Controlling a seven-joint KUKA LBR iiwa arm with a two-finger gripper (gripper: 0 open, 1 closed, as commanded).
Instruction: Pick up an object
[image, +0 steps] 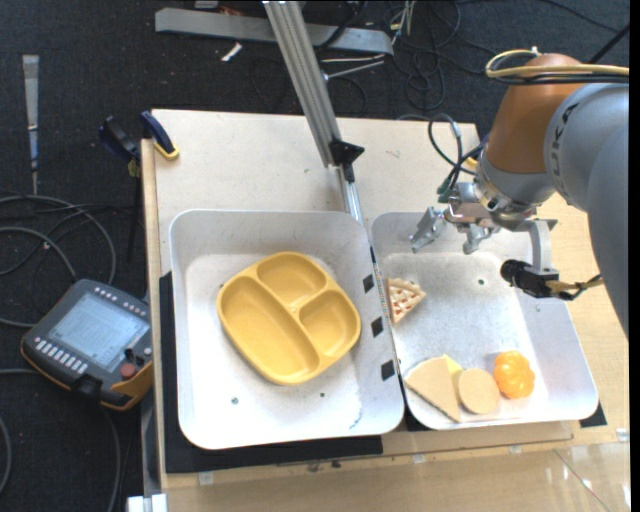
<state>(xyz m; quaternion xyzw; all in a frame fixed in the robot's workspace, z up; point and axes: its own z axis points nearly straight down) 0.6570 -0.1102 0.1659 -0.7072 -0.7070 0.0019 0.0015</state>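
gripper (449, 231) is over the far edge of the right bin (545, 330), fingers spread apart, nothing between them. in this bin: waffle piece (403, 298) near left wall, orange fruit (514, 375) and two tan slices (455, 387) at near side. left bin (195, 330) holds a yellow divided plate (288, 316).

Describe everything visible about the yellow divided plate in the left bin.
The yellow divided plate looks like smooth matte plastic, a rounded rectangle with a raised rim and three compartments: one long section along its lower left side and two smaller ones along the upper right. It lies flat and upright, turned diagonally, near the middle of the left bin, resting on the bin floor. Nothing lies in its compartments, and nothing else touches it; the gripper is over the right bin.
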